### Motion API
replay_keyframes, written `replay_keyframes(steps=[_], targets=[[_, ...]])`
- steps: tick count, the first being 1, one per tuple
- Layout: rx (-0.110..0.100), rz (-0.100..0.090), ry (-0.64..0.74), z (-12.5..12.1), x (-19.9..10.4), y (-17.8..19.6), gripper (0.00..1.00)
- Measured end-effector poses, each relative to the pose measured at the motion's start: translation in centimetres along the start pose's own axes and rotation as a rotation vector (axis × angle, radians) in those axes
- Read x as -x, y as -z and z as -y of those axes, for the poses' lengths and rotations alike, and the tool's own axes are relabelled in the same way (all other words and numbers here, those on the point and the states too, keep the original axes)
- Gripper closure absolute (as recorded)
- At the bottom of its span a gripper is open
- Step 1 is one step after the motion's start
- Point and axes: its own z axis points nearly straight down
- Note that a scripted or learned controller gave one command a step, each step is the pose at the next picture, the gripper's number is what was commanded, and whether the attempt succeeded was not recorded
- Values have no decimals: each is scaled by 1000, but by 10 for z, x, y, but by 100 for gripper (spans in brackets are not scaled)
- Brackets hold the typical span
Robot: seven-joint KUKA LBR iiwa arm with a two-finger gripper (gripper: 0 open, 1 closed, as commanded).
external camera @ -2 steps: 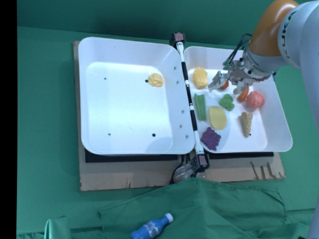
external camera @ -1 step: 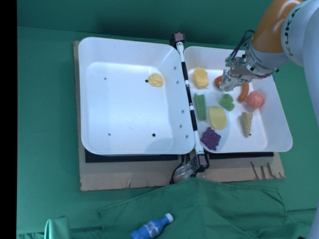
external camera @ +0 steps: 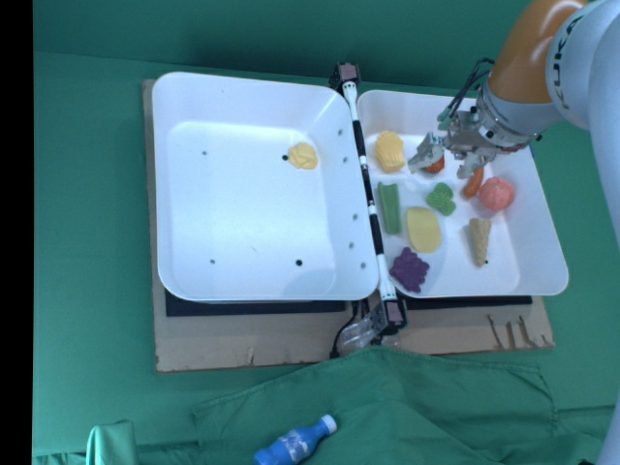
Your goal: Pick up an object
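The arm [external camera: 572, 51] carries the 1 readable mark — dark capital letters running down the grey casing just beside the orange band, spelling "KUKA", seen sideways and partly cut by the curve of the shell. The blue bottle [external camera: 295, 441] lying on the green cloth has a pale label, but its print is too small and blurred to read.

Two bins [external camera: 174, 95] side by side, one toy [external camera: 302, 155] left, many toys [external camera: 422, 229] right.
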Motion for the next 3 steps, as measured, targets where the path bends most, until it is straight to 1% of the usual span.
replay_keyframes(steps=[1, 2, 3], targets=[[7, 2, -3, -2, 1, 13, 100], [6, 2, -3, -2, 1, 13, 0], [-25, -9, 9, 22, -17, 45, 0]])
